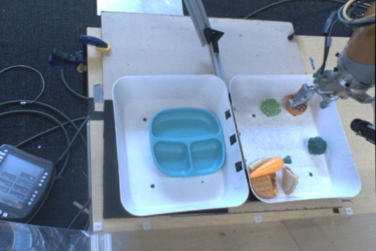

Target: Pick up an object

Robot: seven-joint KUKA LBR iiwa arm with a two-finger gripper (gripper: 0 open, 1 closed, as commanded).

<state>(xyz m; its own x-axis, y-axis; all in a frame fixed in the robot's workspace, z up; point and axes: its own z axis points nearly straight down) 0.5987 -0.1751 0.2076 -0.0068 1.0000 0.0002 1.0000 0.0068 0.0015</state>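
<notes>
Reaching in over the right-hand rim of the right bin (346, 150), the grey arm's gripper (305, 97) hangs low above a small orange-brown round piece (295, 106) near that bin's far edge; how far the tool is parted cannot be told from this angle, and nothing shows plainly clamped in it. Two shallow white bins sit side by side on the bench (147, 44), both of smooth, glossy plastic with rounded corners. The left bin (132, 185) carries one item: a turquoise divided plate (187, 141), rounded-rectangular, moulded with three compartments, one long along its far side and two smaller along its near side. The right bin carries six small pieces. The orange-brown round one lies just beside the gripper tip, toward the far right corner. One pale green knobbly lump (270, 107) lies near it, toward the bin's far left. One darker teal knobbly lump (317, 145) sits by the right rim, about midway along it. At the near left corner three pieces crowd together, touching: one smooth orange carrot (267, 167) with a small green top, lying slantwise; one golden waffle-textured square (264, 187) just beneath it; and one pale tan rounded piece (289, 180) beside them. A long grey metal pole (194, 0) slants across the bench's far edge and comes down at the seam between the two bins.
</notes>
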